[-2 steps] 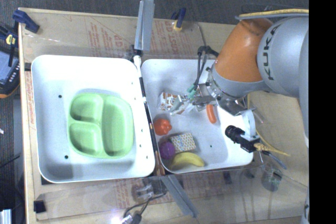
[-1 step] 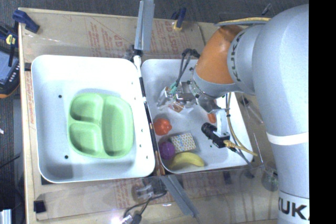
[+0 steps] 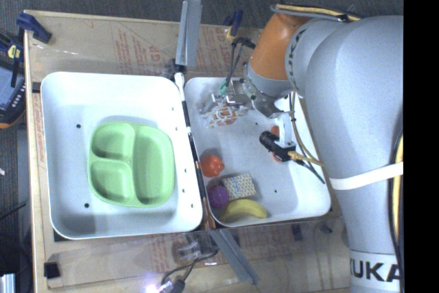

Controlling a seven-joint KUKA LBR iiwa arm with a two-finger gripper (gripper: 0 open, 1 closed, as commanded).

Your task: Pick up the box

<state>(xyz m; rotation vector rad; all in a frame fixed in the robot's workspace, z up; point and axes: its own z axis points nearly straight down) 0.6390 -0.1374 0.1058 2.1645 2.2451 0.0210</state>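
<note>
Beige patterned box point(image 3: 239, 185) is lying at the near end of the right bin point(image 3: 310, 197), just beside the banana point(image 3: 247, 210) and purple fruit point(image 3: 218, 196). Gripper point(image 3: 226, 103) is being held well apart from it, over a red-and-white wrapper point(image 3: 223, 117); its opening cannot be told. Risk: the wrapper is likely being targeted instead, and crowding neighbours may be nudged.

Just one camera here, fixed above the bench point(image 3: 103, 44) and looking down at a slant on both white bins point(image 3: 62, 92), arm point(image 3: 350, 113) coming in from the right
</note>
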